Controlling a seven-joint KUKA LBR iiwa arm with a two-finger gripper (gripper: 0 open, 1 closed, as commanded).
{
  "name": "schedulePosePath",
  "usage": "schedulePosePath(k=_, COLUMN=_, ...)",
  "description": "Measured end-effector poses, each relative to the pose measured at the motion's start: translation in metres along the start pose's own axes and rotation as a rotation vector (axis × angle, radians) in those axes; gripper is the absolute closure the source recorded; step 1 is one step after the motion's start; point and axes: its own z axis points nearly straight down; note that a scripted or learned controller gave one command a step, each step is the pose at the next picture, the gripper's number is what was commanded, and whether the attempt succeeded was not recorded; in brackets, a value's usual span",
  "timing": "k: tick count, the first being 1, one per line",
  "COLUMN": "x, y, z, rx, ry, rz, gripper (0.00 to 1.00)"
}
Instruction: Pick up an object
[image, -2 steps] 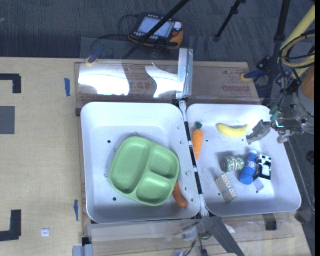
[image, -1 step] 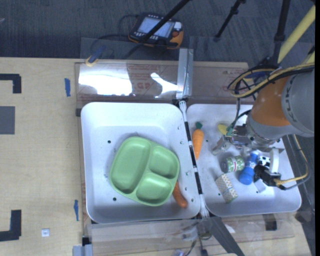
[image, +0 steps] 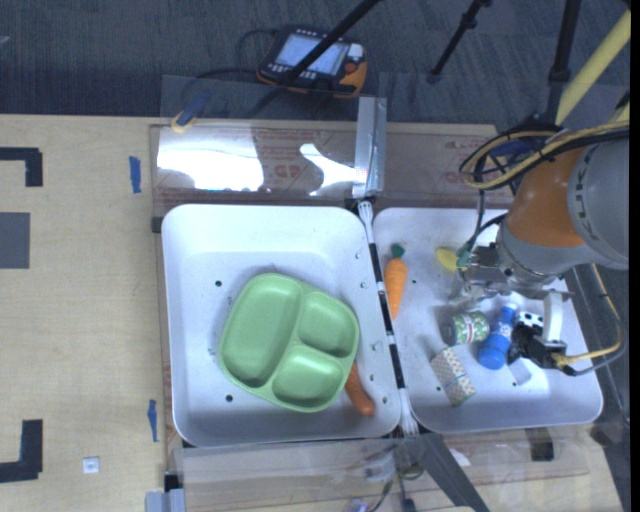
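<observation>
The tool (image: 500, 300) hangs low in the right bin (image: 570, 400) among small items — a blue object (image: 494, 352), a green-patterned can (image: 468, 327) — apparently placed for a grasp, though its grip state cannot be told.

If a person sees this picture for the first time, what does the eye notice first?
The big light-green divided plastic plate in the left white bin stands out first. Next comes the grey arm with its orange band, reaching into the right white bin above small cluttered items. An orange toy carrot lies by the divider.
</observation>
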Motion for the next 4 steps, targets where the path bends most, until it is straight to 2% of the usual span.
schedulePosePath(k=1, x=0.000, y=0.000, z=0.000, rx=0.000, ry=0.000, rz=0.000, gripper=0.00)
schedulePosePath(k=2, x=-0.017, y=0.089, z=0.000, rx=0.010, ry=-0.001, rz=-0.032, gripper=0.00)
schedulePosePath(k=3, x=-0.014, y=0.086, z=-0.006, rx=0.024, ry=0.000, rz=-0.036, gripper=1.00)
schedulePosePath(k=4, x=-0.014, y=0.086, z=-0.005, rx=0.025, ry=0.001, rz=-0.036, gripper=0.00)
